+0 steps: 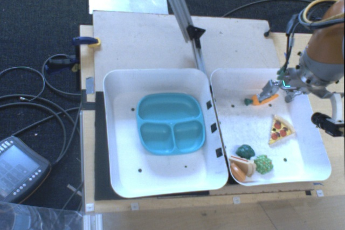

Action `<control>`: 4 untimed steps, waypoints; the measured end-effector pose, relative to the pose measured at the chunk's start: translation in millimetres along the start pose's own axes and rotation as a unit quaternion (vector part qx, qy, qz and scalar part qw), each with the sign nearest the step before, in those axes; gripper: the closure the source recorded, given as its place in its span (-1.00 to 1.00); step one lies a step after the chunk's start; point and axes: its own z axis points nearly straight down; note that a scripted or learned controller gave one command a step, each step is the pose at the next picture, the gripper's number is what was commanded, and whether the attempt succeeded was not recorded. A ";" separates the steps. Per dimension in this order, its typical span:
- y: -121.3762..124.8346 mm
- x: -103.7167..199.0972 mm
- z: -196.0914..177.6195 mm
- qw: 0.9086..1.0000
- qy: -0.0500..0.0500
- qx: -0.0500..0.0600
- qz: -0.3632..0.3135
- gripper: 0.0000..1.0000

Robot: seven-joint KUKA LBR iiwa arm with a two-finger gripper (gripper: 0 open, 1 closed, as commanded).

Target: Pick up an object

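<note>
Two shallow white bins mid-frame; smooth blue divided tray at left bin's centre; gripper upper right, fingers narrowed onto orange carrot; below it, triangular pizza slice; bumpy green broccoli, dark green lump, tan bread piece clustered lower right

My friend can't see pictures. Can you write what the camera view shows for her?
A robot arm's gripper reaches into the right bin, its tips at a toy carrot. Nearby lie a pizza slice and other toy food. The left bin holds a blue divided plate.
</note>
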 end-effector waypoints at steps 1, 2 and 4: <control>-5.9 -8.1 56.4 1.000 -0.001 0.002 0.003 -1.00; -6.2 -7.9 108.2 1.000 0.000 0.002 0.002 -1.00; -11.3 -11.5 36.0 1.000 -0.001 -0.003 0.003 1.00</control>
